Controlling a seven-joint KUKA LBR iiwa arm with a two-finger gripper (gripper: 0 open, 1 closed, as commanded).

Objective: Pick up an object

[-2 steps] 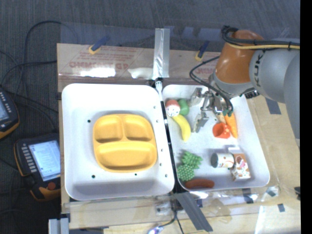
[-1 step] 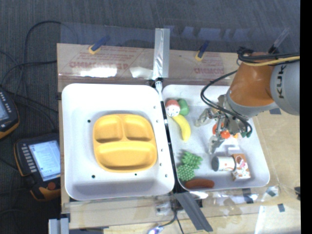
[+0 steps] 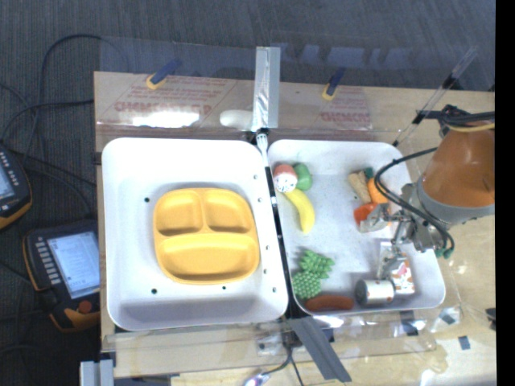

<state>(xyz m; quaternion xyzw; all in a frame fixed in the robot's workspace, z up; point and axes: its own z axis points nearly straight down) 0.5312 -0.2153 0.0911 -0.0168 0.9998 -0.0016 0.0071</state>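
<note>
Arm: we see the grey arm with its orange band (image 3: 460, 167) entering from the right, over the right bin's (image 3: 338, 155) right half.
Pincer: the pincer (image 3: 394, 256) hangs low above the bin's right side, near the front; we cannot tell how far apart it stands; nothing shows clearly between its tips.
Nearest objects: just below the pincer we note a small red and white pack (image 3: 402, 277) and a grey can (image 3: 374, 291) lying on its side at the front wall; whether the pincer touches the pack, we cannot tell.
Other contents, right bin: banana (image 3: 302, 209) near the left wall; a red and white ball (image 3: 283, 177) and a green piece (image 3: 302, 175) just above it; green grapes (image 3: 311, 272); a dark red sausage (image 3: 328, 302) at the front; orange bits (image 3: 367, 199) by the arm's cables.
Left bin: left bin (image 3: 129, 175) holds a yellow divided tray (image 3: 207, 234), lying flat.
Desk: both bins sit side by side on the desk (image 3: 109, 103), touching.
</note>
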